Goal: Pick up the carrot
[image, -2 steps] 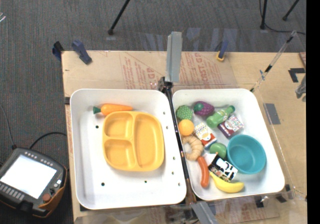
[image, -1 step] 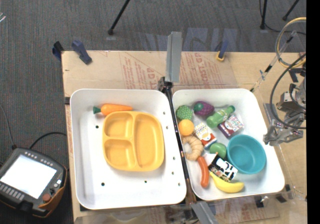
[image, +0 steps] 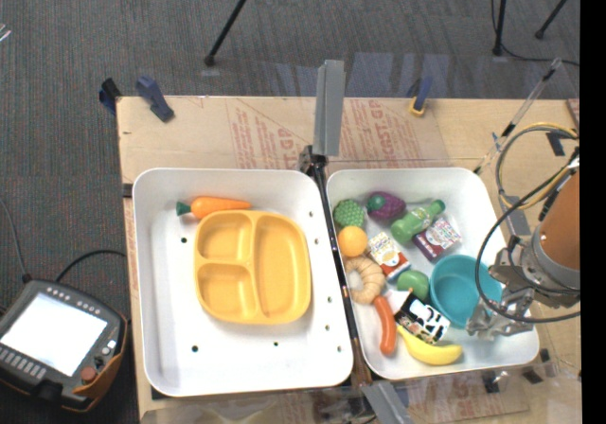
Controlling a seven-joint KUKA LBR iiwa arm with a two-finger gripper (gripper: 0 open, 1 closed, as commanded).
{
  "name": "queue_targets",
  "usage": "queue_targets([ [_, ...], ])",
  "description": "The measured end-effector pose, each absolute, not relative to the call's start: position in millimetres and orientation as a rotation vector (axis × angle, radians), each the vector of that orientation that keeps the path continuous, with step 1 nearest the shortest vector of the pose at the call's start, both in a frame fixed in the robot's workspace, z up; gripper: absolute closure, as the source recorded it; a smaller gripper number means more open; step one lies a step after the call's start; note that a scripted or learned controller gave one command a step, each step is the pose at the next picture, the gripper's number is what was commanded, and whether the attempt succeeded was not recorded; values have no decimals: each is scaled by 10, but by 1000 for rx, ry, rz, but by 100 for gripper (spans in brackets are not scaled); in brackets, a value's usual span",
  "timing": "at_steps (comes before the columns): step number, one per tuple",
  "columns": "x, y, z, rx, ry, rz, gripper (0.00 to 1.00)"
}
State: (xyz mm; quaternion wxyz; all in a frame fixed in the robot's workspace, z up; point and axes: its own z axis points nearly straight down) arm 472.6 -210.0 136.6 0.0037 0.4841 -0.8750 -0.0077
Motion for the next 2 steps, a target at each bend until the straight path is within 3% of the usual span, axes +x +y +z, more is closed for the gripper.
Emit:
queue_targets([
  [1,4787,-2095,2105,1643,-2683,1,100],
  [2,4775,-2072,1814,1873,-2522,-9,100],
])
